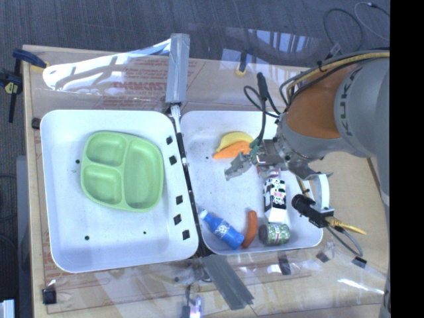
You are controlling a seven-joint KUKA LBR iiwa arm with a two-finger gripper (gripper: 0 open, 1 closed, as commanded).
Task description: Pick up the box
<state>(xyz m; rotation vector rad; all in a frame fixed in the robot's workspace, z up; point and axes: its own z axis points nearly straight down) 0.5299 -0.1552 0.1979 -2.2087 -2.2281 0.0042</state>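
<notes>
The box (275, 195) is a small white carton with black cow patches. It lies lengthwise in the right bin (199, 177), towards that bin's right side. My gripper (236, 167) hangs over the middle of the same bin, up and to the left of the box and apart from it. It sits just below an orange carrot (227, 151). Nothing is visibly held. The grey arm with its orange band (318, 114) reaches in from the right and covers the bin's far right corner.
A yellow banana (235, 138) lies behind the carrot. Along the right bin's front wall are a blue bottle (220, 229), a red sausage (251, 225) and a green can (275, 232). The left bin (59, 244) holds a green divided plate (123, 171).
</notes>
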